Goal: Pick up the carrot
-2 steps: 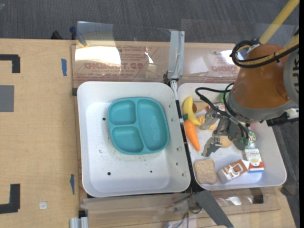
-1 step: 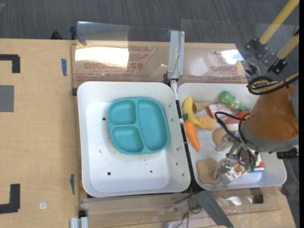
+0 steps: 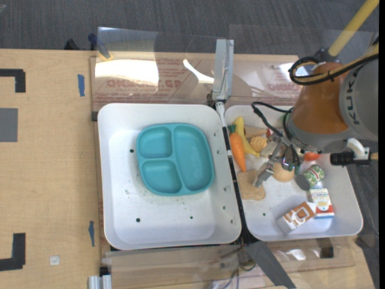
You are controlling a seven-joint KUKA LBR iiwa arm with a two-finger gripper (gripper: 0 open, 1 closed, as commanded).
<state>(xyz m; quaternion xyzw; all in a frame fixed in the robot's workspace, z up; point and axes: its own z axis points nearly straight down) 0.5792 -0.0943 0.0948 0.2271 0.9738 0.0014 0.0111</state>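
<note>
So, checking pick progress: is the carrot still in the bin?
In. The carrot lies in the right bin by its left wall; the gripper is beside it.

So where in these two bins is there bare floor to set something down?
The left bin has bare white floor all around the teal divided plate, widest along its near edge. In the right bin, the near-left corner below the carrot and left of the small cartons is free. Around the end effector it is crowded with small items.
</note>
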